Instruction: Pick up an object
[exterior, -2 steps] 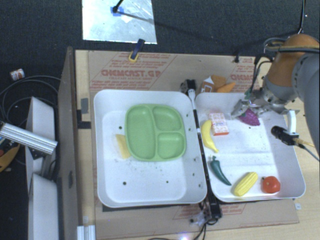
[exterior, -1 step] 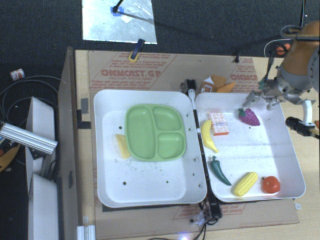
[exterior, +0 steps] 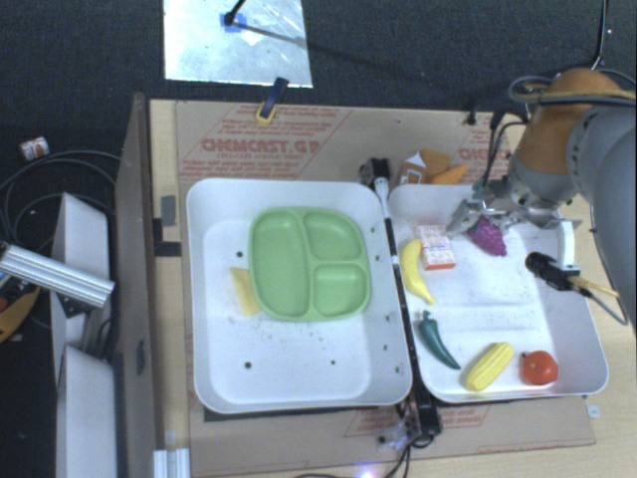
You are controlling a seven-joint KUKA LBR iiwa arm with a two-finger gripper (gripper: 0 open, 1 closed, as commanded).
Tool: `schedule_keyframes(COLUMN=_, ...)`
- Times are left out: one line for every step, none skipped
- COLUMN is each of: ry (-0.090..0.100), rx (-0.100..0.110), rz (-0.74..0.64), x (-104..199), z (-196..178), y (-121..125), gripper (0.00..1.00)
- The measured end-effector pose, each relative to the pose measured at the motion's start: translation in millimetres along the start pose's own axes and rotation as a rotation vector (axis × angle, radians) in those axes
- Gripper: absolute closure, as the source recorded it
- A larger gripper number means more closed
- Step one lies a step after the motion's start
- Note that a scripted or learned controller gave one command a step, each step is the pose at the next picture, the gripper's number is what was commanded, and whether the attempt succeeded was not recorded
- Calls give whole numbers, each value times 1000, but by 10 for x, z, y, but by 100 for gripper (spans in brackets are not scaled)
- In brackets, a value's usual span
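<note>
Gripper point(exterior: 476, 216): I see it low over the far end of the right bin point(exterior: 501, 292), hanging from the grey arm point(exterior: 604, 143) with its orange band. I cannot tell from here whether it is apart or together.
Grapes point(exterior: 490, 238): a purple bunch lying just beside the gripper on its near side. It is close enough that I cannot tell whether they touch, and I see nothing held.
Box point(exterior: 435, 247): small, white and red, a little view-left of the gripper on the bin floor. Its print is too small for me to read.
Banana point(exterior: 416, 272): yellow, further view-left of the gripper than the box, along the bin's left wall and just beside the box.
Pepper point(exterior: 435, 339): green, well toward me from the gripper and past the banana.
Corn point(exterior: 489, 364): yellow, well apart from the gripper at the bin's near end.
Tomato point(exterior: 538, 366): red, just view-right of the corn and just as far from the gripper.
Left bin point(exterior: 299, 361): well view-left of the gripper. It holds a green three-part plate point(exterior: 309, 264) with a yellow wedge point(exterior: 244, 292) at the plate's left edge.
Cardboard point(exterior: 333, 127): lies under both bins. Beyond the gripper and off to its view-left I read "CHEMCAST GP" in red. The other red prints are cut off or too faint to read.
</note>
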State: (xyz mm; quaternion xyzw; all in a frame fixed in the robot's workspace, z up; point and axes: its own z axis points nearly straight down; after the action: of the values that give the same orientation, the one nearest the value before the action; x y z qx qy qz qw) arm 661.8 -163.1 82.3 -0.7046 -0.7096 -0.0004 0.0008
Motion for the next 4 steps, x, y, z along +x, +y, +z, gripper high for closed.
schedule_keyframes(ry=-4, rx=-4, rz=8, x=-395, z=-31, y=-74, gripper=0)
schedule_keyframes(ry=-3, rx=-10, rz=0, x=-94, z=-726, y=-81, gripper=0)
schedule_keyframes(ry=-1, rx=0, rz=0, x=167, z=13, y=-17, gripper=0)
schedule_keyframes(ry=-2, rx=-1, rz=8, x=-68, z=-215, y=-295, gripper=0)
